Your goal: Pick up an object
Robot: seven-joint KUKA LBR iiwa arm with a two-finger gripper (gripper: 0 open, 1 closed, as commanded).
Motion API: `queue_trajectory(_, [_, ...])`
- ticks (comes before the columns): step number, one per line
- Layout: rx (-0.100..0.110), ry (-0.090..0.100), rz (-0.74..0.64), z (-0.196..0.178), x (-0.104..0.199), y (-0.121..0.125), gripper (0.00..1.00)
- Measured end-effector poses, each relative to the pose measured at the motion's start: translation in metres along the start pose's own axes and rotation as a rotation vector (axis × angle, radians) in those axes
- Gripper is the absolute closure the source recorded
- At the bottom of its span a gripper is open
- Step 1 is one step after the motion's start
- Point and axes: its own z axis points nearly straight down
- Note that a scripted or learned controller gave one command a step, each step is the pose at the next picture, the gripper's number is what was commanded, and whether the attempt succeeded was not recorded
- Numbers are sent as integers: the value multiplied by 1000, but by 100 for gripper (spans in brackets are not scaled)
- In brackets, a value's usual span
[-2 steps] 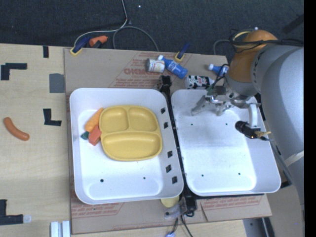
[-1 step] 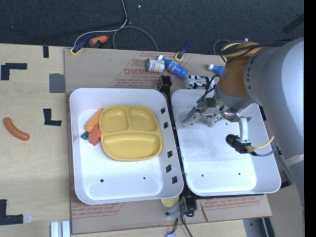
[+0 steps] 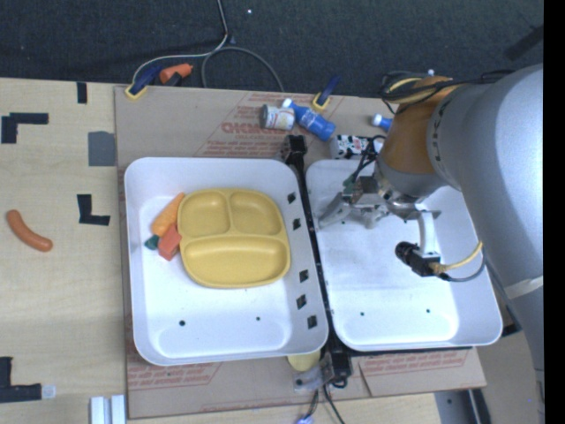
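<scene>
— Where was the tool [image 3: 353, 208]?

— Low over the right bin [image 3: 397, 316], near its far-left corner, hanging from the grey arm [image 3: 494, 157] with the orange band [image 3: 413, 144]. I could not tell how far it was parted or whether it had hold of anything; the metal parts there were too tangled to read.

— And things to pick?

— All in the left bin [image 3: 221, 334], just across the divider from the tool. A yellow divided plate [image 3: 234, 237] lay flat in that bin's middle. An orange carrot-like piece [image 3: 166, 215] and a small red piece [image 3: 168, 246] touched the plate's left edge.

— Anything outside the bins?

— A blue and white bottle [image 3: 300, 117] lay on the cardboard beyond the left bin's far-right corner. A sausage-shaped toy [image 3: 29, 230] sat on the counter [image 3: 53, 325], well to the left of the left bin.
</scene>
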Motion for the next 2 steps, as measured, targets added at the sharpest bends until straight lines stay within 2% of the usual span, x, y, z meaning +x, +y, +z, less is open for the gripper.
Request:
queue_trajectory(1, [0,2,0,1,-30,51,0])
queue_trajectory(2, [2,1,0,0,1,21,0])
